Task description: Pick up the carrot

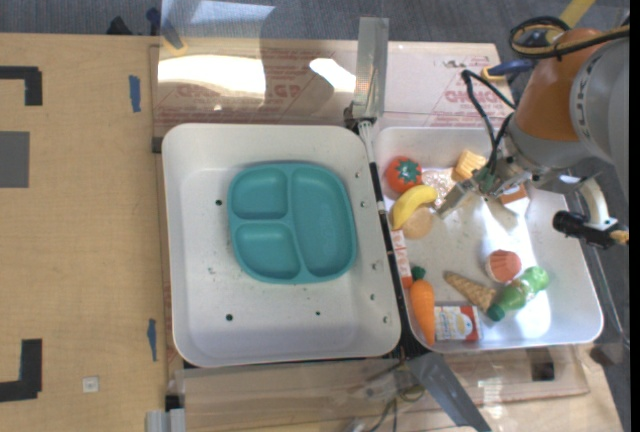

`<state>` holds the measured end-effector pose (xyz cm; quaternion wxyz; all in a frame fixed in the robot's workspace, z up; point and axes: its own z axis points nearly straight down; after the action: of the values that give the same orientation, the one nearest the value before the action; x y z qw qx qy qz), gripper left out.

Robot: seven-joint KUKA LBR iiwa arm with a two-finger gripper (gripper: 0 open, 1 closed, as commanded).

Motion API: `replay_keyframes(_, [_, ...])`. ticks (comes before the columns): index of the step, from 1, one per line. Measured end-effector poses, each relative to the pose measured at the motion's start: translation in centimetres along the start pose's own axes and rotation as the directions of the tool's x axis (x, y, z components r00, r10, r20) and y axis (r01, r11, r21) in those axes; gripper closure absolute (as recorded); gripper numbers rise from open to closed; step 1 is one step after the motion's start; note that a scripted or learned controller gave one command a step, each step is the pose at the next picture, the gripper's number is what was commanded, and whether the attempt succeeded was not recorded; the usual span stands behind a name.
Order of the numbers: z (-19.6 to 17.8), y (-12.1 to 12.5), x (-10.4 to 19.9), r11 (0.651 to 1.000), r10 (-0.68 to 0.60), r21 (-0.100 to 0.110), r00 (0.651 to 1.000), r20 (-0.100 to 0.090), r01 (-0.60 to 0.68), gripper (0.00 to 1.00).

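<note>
Two shallow white bins sit side by side on the bench, and the grey arm (pixel 590 110) with its orange band comes in from the right over the right bin (pixel 575 305). The left bin (pixel 190 250) holds a teal divided plate (pixel 293 221) with three compartments, lying flat near its middle. The right bin is crowded with toy food. The gripper (pixel 462 198) hangs low over the upper middle of that bin, its fingers spread a little apart with nothing between them, just beside a yellow banana (pixel 411 203) and a red tomato (pixel 403 173). The carrot (pixel 422 306) lies well apart from those fingers, down along the bin's left wall near the front corner. Its long axis runs roughly front to back, the green top toward the back of the bin and the orange tip toward the front edge. Just to its right lies a small red and white packet (pixel 456 323), touching or nearly touching it. Further right are an ice cream cone (pixel 470 288) lying on its side, a green bottle-like piece (pixel 520 291), and a red and white round piece (pixel 503 265). A tan piece (pixel 468 165) sits near the back, close to the gripper.
</note>
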<state>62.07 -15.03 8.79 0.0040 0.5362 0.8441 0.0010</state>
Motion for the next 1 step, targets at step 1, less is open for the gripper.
replay_keyframes(1, [0.11,4.37,-0.35,0.978,0.206,0.029,0.979,-0.006,-0.206,0.0])
